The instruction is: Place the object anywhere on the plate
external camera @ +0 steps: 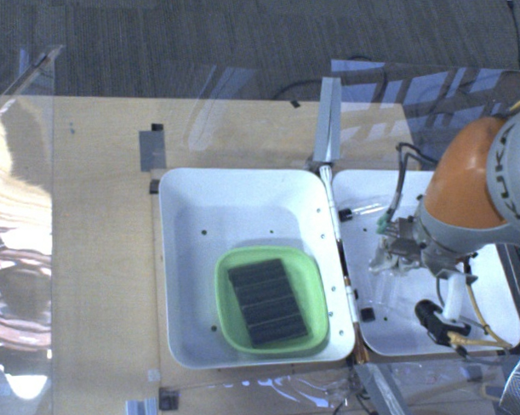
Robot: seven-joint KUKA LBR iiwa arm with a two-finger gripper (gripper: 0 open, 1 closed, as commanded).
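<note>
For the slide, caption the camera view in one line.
Arm's gripper over the right bin; dark ridged block on the green plate, left bin.

Bright, even light; strong glare washes the counter (91,251) at left, with streaky reflections on clear panels. Focus is slightly soft.
</note>
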